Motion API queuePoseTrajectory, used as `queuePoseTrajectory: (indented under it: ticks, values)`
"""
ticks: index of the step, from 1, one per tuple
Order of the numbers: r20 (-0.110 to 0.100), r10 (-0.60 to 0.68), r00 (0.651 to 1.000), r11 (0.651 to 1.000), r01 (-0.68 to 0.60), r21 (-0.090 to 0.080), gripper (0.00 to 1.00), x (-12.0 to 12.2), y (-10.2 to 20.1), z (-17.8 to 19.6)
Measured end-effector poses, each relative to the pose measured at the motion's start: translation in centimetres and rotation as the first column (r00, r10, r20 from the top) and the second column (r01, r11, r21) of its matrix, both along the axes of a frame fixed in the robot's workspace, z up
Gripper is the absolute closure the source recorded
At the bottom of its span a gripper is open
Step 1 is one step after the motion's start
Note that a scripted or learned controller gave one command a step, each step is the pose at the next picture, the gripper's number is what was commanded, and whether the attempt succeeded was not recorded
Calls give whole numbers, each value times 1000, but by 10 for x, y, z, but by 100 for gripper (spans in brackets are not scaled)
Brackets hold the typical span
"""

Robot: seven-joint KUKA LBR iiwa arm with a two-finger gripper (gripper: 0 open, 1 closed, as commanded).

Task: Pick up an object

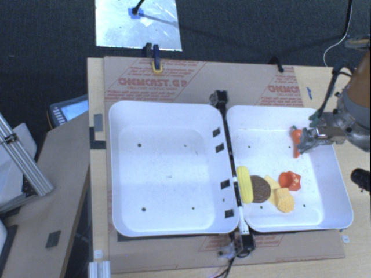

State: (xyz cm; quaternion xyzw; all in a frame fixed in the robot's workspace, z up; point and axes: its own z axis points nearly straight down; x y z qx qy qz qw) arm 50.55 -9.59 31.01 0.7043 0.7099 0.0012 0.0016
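Two shallow white bins are seen side by side on the table [191,77], which is covered by a brown printed sheet. The left bin [119,155] and the right bin [333,181] are joined along a dark central divider.

The arm [353,106] is seen entering from the right, with the jaws [302,139] over the upper right part of the right bin. An orange-red object [297,142] is seen just at the tip of the jaws, touching or overlapping them; whether it is clamped between them, and whether the jaws are apart or together, cannot be told from this view.

Well apart from the jaws, near the lower left of the right bin, a cluster is found: a yellow corn cob [243,184] beside the divider, a brown round piece [259,189] touching it, a yellow block [283,200] just beside that, and a red piece [290,180] just above the block.
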Motion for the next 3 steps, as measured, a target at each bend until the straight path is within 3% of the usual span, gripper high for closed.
queuePoseTrajectory:
  ticks: [1, 2, 3]
  values:
    - [8, 5, 1000, 1000, -5, 2, 100, -18, 83, 84]
    - [-1, 2, 1000, 1000, -2, 2, 100, -18, 131, 74]
    - [2, 1, 1000, 1000, -1, 3, 100, -18, 172, 116]
